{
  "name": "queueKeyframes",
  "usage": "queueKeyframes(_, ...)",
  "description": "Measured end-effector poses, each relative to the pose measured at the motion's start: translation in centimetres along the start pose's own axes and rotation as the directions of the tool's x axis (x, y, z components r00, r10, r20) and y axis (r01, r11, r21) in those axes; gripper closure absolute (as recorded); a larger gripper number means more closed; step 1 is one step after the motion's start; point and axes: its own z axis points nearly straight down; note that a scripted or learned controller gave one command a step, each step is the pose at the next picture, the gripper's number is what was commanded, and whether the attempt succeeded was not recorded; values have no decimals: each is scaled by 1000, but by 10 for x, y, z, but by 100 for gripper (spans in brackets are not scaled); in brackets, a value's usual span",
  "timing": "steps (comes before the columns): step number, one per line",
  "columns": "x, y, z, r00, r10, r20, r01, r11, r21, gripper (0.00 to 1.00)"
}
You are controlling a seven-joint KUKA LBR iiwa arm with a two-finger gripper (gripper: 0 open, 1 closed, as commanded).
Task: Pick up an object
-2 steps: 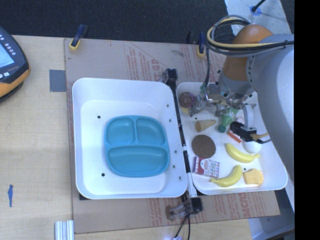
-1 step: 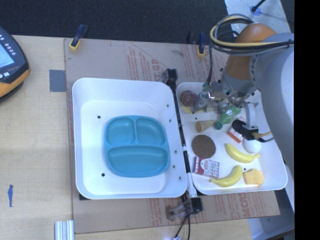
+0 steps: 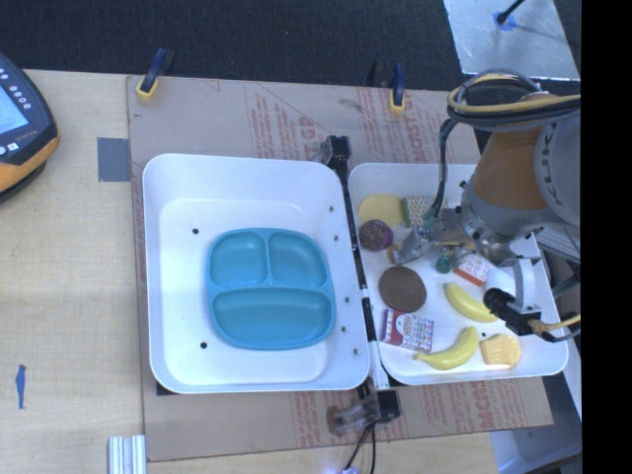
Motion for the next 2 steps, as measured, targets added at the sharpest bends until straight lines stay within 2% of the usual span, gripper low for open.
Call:
queueKeyframes(1, 12, -40, 24, 1000, -1, 1, 1, 1000, -10, 0)
queueKeyframes(2, 11, 32, 21, 1000, -4, 1, 4, 1000, -15, 0)
